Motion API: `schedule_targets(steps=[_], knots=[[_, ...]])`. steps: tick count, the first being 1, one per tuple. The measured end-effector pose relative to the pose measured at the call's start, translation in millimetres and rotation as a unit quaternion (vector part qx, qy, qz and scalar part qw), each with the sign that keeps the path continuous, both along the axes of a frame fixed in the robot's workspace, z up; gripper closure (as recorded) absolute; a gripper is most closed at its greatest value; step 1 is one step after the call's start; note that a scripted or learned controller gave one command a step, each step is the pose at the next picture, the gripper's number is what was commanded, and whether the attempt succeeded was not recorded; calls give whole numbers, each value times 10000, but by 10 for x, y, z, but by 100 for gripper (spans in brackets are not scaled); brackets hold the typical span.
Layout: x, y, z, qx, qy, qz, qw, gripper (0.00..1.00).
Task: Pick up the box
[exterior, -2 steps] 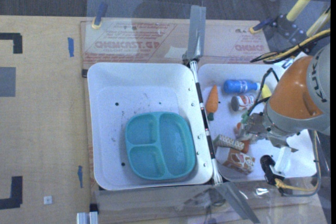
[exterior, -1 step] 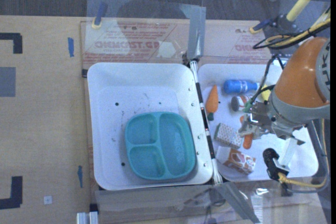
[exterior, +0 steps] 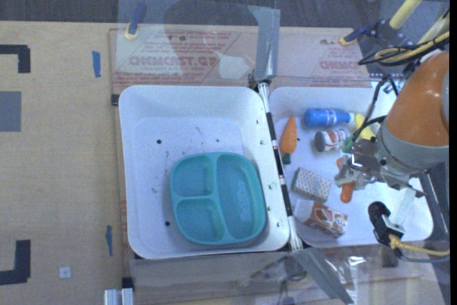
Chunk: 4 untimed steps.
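A small grey speckled box (exterior: 312,183) lies flat in the right bin (exterior: 421,225), near its left wall. Just in front of it lies a brown and white printed box (exterior: 328,219), tilted. My gripper (exterior: 353,173) hangs over the middle of the right bin, a little to the right of the grey box and apart from it. A small orange object (exterior: 346,191) sits directly under the gripper.
In the right bin there are also an orange carrot (exterior: 288,136), a blue bottle (exterior: 326,117), and a small can (exterior: 328,141) at the back. A teal divided plate (exterior: 217,198) lies in the left bin (exterior: 143,125). Black cable (exterior: 380,219) trails by the arm.
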State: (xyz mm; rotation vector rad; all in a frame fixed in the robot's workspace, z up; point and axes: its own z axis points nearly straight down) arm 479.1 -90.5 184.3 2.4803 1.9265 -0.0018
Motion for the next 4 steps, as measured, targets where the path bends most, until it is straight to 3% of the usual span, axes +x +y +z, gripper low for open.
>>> schedule_targets(steps=[1,3,4], knots=[[113,-433,-49,-3,-3,-420,9991,100],[74,-362,12,10,12,186,9998,100],[160,-421,-56,-1,-1,161,9999,100]])
